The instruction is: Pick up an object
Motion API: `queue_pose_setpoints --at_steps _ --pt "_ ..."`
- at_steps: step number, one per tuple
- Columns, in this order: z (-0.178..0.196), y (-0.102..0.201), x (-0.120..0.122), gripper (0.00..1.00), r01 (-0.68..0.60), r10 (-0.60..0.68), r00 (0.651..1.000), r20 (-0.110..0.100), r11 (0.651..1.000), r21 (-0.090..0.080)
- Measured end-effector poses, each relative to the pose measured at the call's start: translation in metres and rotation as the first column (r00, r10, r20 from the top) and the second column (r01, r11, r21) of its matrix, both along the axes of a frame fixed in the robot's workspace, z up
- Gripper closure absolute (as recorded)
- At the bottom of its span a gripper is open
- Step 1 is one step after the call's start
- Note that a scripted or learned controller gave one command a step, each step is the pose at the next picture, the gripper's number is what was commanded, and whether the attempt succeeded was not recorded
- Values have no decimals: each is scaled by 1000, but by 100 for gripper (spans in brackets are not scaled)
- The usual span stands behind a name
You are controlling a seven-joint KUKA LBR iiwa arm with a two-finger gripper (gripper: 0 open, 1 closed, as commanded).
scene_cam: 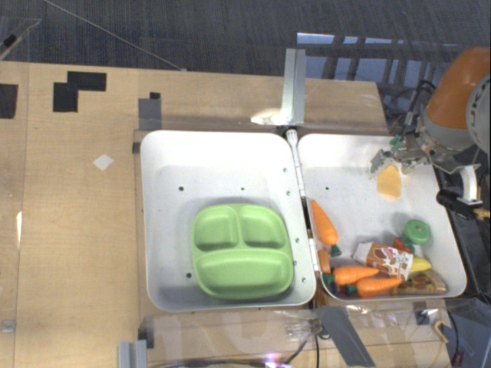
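My gripper (pixel 394 162) hangs over the back of the right bin (pixel 345 163), below the arm's orange band. A pale yellow wedge (pixel 390 184) sits directly under it, its top edge meeting the gripper's tips; whether it is gripped or merely touched is unclear. Toward the front of this bin are an orange carrot (pixel 323 225), two more carrots (pixel 367 280), a green round piece (pixel 416 231) and a small printed box (pixel 391 259).
The left bin (pixel 165 167) holds a green divided plate (pixel 242 248). A metal divider (pixel 299 194) runs between the bins. Cables and arm hardware (pixel 460 194) crowd the right bin's right edge. Bare bin floor lies left of the wedge.
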State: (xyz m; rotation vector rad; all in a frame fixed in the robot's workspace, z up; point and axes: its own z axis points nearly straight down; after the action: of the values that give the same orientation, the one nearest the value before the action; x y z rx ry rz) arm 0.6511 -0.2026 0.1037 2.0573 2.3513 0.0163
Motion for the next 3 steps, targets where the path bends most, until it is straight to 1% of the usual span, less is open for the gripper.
queue_pose_setpoints --at_steps 1,2,3 --pt "-14 -2 -22 0 -67 67 998 -9 998 1" --pt "0 -1 -18 100 -69 69 998 0 998 0" --pt "0 -1 -18 0 -69 69 998 0 998 0"
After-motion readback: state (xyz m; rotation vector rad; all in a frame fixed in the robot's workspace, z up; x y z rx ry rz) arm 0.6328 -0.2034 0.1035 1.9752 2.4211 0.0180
